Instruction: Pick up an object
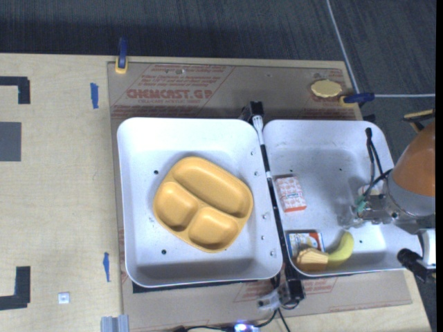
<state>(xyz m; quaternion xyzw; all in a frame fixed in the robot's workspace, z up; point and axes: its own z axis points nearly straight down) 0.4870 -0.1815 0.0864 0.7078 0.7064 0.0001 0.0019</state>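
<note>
Camera view, nearest edge first: tangle of cables (277, 301) at the bench front, just below the seam between the two bins. Left bin (135, 185) holding a yellow three-compartment tray (201, 203), set at a tilt near the middle, two smaller wells toward the front and one long well behind. Right bin (315, 140) holding, along its front wall, a banana (340, 249) curved upward to the right, its lower end touching a small yellow-orange block (312, 259). Just behind that block, a small printed card or packet (304, 240) with a red border, partly covered by it. Farther back, near the bin's left wall, a small white box (291, 193) with red print, lying flat and well apart from the banana.

At the right edge, grey arm (415, 216) with its orange band (419, 164) reaching in over the right bin. Gripper (365, 209) low over the bin floor, just right of and above the banana's upper tip, wrapped in wires; cannot tell how wide it stands or whether anything sits in it. Black cable (372, 151) looping up from the wrist toward the bin's back corner.

Beyond the bins, brown cardboard sheet (180, 88) with red lettering, a round tan disc (326, 88) at its far right, a blue clamp (358, 98) beside that, and a yellow-and-blue clamp (122, 55) at the far left corner.
</note>
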